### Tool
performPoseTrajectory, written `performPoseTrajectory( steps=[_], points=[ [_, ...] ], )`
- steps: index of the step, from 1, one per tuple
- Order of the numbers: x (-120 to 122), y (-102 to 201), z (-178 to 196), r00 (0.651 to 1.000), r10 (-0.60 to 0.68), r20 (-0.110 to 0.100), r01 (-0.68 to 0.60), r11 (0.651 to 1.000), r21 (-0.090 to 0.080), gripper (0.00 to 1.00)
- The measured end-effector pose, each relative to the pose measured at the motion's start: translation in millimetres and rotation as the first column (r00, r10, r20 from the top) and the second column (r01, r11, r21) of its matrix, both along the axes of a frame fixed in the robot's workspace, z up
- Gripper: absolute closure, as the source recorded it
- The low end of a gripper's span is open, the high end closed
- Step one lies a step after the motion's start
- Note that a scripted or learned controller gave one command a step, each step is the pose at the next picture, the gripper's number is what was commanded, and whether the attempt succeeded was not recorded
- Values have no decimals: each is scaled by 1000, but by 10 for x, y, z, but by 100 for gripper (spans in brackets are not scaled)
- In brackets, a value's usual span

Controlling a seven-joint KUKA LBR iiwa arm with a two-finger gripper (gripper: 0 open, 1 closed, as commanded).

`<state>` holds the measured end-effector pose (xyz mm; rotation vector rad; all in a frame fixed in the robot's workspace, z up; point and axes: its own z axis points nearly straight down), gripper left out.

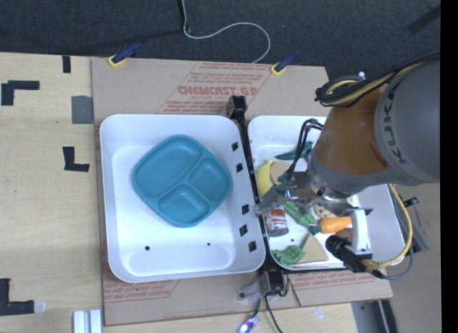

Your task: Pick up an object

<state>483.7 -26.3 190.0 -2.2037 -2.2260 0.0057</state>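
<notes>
The pick looks under way but not done, as far as I can judge: the arm [372,138] hangs low over the right bin [272,129], its gripper [297,197] down among the clutter near that bin's left wall; whether it is clenched or released I cannot tell; its bulk hides most of the bin. A banana [265,177], a small can [276,222] and a green piece [290,255] lie along the left wall; a blue plate [182,179] sits mid left bin [118,203].
</notes>
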Motion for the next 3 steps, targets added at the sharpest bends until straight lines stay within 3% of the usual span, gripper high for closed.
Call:
performPoseTrajectory(
  steps=[1, 2, 3],
  points=[
    [10, -60, 126, 1000, -8, 4, 8, 1000, -3, 100],
    [9, -55, 217, 1000, -7, 2, 7, 1000, -3, 100],
    [14, 65, 1945, 1000, -5, 26, 6, 1000, -3, 100]
  ],
)
